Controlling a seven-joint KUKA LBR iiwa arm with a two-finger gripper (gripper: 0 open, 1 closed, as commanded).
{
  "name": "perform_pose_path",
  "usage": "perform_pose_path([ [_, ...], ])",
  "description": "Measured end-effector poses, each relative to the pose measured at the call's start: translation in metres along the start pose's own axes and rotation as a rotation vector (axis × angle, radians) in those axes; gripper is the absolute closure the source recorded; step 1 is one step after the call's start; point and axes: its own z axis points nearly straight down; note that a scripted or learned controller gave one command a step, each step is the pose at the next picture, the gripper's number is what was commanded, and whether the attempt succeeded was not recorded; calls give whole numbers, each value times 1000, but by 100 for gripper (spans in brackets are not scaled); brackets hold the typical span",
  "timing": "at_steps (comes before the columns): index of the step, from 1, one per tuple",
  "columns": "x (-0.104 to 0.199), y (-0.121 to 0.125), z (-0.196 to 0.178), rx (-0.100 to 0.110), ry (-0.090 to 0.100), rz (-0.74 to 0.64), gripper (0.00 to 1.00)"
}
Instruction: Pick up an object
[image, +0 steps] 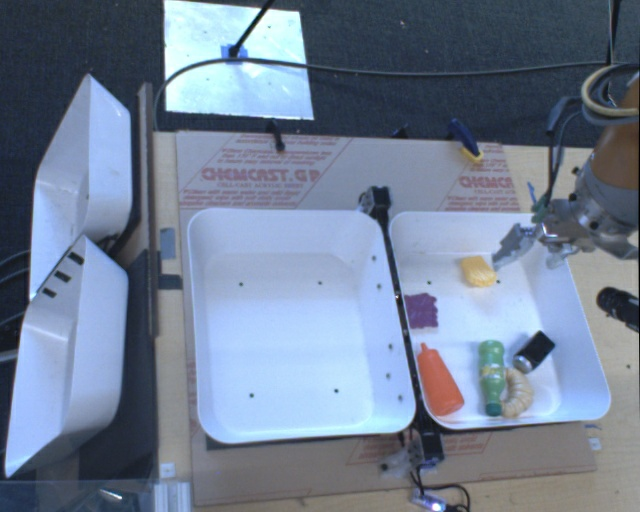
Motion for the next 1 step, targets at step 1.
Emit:
perform_pose_path([
  [1, -52, 51, 55, 5, 0, 3, 0],
])
